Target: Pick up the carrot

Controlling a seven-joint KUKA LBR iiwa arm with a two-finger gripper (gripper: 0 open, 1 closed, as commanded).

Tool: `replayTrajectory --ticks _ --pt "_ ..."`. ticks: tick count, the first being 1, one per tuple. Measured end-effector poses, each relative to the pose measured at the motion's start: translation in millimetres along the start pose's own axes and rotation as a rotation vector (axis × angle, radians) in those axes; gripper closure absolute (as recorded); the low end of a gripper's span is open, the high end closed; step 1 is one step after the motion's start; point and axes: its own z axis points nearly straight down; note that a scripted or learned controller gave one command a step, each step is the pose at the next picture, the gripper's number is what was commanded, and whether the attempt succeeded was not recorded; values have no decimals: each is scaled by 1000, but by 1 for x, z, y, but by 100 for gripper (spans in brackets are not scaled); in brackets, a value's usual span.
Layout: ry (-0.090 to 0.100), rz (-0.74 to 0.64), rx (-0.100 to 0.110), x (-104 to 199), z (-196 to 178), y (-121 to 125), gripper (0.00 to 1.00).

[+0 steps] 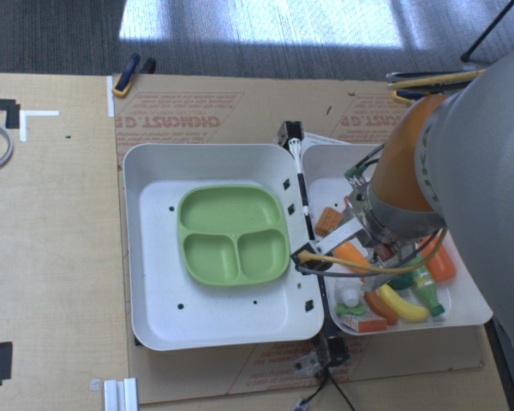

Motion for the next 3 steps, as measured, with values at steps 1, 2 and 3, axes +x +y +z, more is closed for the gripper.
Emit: replayTrajectory --ticks 1,2,3 --pt "0 0 0 0 0 0 0" --pt "0 0 0 0 0 0 0" --pt "0 0 0 0 0 0 0"
